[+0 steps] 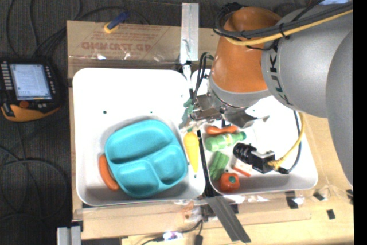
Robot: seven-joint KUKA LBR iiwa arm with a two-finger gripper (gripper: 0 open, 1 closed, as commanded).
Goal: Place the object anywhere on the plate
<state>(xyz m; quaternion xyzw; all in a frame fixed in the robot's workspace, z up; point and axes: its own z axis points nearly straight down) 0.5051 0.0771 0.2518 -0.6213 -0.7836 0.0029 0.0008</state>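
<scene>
A teal divided plate [146, 158] lies in the left bin [114, 89]; a yellow banana [191, 149] rests just right of the plate.

I see the table [324, 192], wooden, carrying two white bins touching side by side: left bin [92, 100] and right bin [307, 172]. A flat cardboard sheet [123, 43] lies behind the left bin, a small blue-yellow object [115, 22] on it.

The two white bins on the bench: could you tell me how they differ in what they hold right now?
The left bin holds a blue divided plate with an orange item tucked beside it; the right bin holds several small toy foods, including a tomato and green pieces. The arm hangs over the right bin, not the left. Both are shallow and white.
</scene>
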